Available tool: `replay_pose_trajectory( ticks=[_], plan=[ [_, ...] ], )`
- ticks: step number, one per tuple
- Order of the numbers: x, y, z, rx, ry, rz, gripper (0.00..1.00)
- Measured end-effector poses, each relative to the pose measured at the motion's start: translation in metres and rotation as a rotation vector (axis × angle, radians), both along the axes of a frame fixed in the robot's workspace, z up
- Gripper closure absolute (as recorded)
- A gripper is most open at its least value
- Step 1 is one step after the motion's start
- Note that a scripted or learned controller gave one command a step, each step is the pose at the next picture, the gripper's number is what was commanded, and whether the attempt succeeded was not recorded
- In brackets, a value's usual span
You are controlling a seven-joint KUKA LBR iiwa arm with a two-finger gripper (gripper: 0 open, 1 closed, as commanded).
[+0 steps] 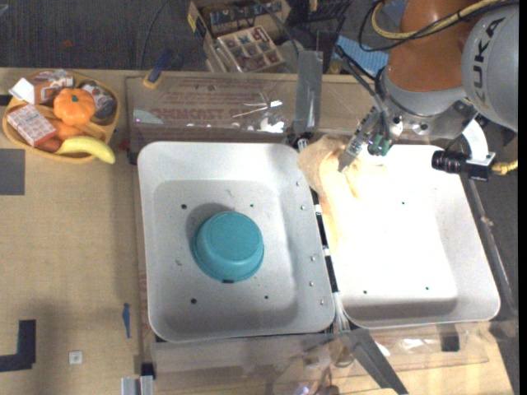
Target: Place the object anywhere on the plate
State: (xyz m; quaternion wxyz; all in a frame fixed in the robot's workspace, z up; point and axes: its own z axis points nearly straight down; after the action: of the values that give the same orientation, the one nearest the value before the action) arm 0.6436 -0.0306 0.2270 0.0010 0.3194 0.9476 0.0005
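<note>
Looking down at a slant, you saw two shallow white bins side by side on the bench. The left bin (165, 179) held a round teal plate (229, 245) near its middle, well apart from the arm (436, 23), probably parked there as an open target.

Your arm reached in from the right and hung its claw (360, 148) over the far left corner of the right bin (428, 245), the side nearest the plate. Whether the claw was released or clenched, you could not tell; glare and clutter hid it.

Just beside and below the claw lay a pale tan shape (323, 164), draped over that corner. It was likely the object, though it was too washed out to name. Nothing showed it gripped, so the placing looked not yet begun.
</note>
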Motion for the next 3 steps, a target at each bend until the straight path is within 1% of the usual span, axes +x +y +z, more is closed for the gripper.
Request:
replay_pose_trajectory(
  ticks=[1,2,3],
  plan=[
    [-0.021,0.044,0.010,0.000,-0.001,0.397,1.00],
    [-0.036,0.084,-0.001,0.000,-0.001,0.649,1.00],
    [-0.052,0.134,0.000,0.000,-0.001,0.654,1.00]
  ],
)
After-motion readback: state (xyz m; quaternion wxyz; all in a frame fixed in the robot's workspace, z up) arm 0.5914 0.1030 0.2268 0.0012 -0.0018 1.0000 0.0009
